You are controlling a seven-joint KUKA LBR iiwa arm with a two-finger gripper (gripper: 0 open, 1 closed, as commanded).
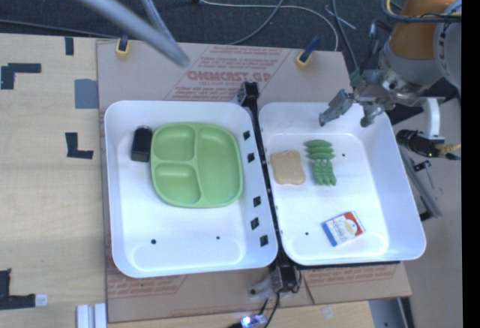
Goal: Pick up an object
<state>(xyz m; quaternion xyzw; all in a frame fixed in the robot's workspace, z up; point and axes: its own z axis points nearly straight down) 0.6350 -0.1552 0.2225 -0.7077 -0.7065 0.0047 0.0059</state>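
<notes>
Hovering over my right bin's (401,191) far edge, the gripper (350,115) has fingers spread, gripping nothing; green pea pods (321,161) lie just below it. Toast (287,167) sits beside them.

We see a wood-grain surface (45,191) with black tape marks. A cardboard sheet (225,71) lies on it, held by two yellow clamps at its far edge. Left bin (120,244) and right bin (401,233) sit side by side on the cardboard, touching.
</notes>
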